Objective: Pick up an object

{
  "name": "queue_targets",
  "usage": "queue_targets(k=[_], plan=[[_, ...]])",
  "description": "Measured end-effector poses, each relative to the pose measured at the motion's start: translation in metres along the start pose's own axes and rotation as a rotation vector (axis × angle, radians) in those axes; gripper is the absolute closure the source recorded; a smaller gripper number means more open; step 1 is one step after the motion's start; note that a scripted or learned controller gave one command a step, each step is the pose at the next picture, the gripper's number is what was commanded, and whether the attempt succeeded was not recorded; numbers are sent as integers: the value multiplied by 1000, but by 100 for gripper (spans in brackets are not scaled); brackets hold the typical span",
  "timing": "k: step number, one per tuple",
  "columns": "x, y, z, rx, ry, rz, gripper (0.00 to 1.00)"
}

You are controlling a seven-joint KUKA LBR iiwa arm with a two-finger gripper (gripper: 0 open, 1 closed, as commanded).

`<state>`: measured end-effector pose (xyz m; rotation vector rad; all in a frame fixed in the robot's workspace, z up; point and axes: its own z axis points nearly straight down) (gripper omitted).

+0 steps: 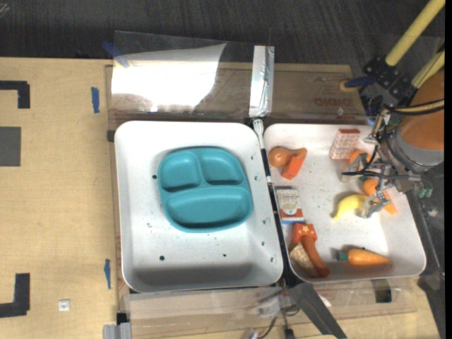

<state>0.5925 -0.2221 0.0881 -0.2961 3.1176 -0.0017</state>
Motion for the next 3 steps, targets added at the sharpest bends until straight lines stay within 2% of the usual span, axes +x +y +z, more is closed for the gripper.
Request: queue_targets(k=[1, 2, 3], plan=[[10, 2, 0, -1, 1, 14, 0], [6, 1, -15, 3, -13, 18, 100], [-66, 95, -130, 0, -9, 132, 100]])
